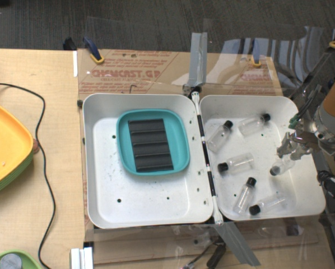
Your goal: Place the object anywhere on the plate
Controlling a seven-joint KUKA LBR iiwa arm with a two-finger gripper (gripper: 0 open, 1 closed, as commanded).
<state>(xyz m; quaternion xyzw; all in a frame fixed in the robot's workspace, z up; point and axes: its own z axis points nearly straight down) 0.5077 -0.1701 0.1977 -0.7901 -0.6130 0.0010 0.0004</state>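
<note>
my gripper (pixel 288 150) hung over right bin (pixel 235 203), right side. vial (pixel 280 167) lay just below fingertips, possibly touching; long axis unclear. finger state: could not tell. teal plate (pixel 181 144) sat well left, in left bin (pixel 100 178).

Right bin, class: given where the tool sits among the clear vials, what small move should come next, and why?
Probably lower the tool a little onto the vial just beneath it at the right bin's right side. No vial is seen gripped, and the teal plate in the left bin bears only its dark ridged insert.
</note>
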